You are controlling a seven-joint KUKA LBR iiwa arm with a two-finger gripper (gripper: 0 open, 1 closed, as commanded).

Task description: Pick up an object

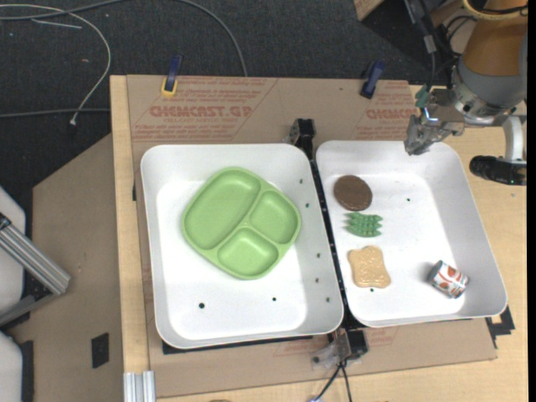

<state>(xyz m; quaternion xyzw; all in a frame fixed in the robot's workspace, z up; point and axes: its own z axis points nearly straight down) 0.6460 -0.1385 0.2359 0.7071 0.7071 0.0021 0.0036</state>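
Nothing is picked up yet; the claw point(418, 143) hangs over the right bin point(469, 224); its grip, I cannot tell; toys still lie inside.

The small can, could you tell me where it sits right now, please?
The small can lies on its side in the right bin, near that bin's front right corner, apart from the tan biscuit-shaped piece to its left.

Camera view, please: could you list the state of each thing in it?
green divided plate: flat in the left bin.
brown round disc: flat in the right bin.
green ridged piece: below the disc.
tan biscuit: flat.
small can: on its side.
pincer: over the right bin's far edge.
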